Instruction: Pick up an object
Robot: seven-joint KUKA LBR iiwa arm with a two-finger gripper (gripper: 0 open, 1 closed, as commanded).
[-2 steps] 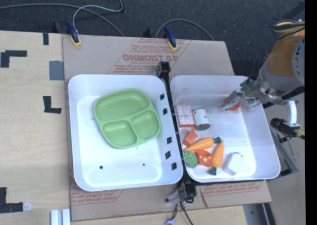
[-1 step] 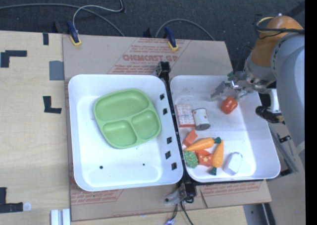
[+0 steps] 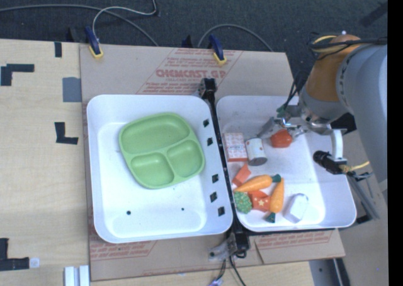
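While my hand [image 3: 284, 128] hangs over the right bin [image 3: 327, 215], a red tomato [image 3: 281, 139] sits grasped between its fingers.

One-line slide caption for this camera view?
Gripper over a red toy in the right bin; green divided plate in the left bin.

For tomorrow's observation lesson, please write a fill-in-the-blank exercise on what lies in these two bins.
1. The divided plate in the left bin is coloured ____.
2. The plate has ____ compartments.
3. The two toy carrots lie in the ____ bin.
4. The gripper is above a small ____ object.

Missing words: green; three; right; red
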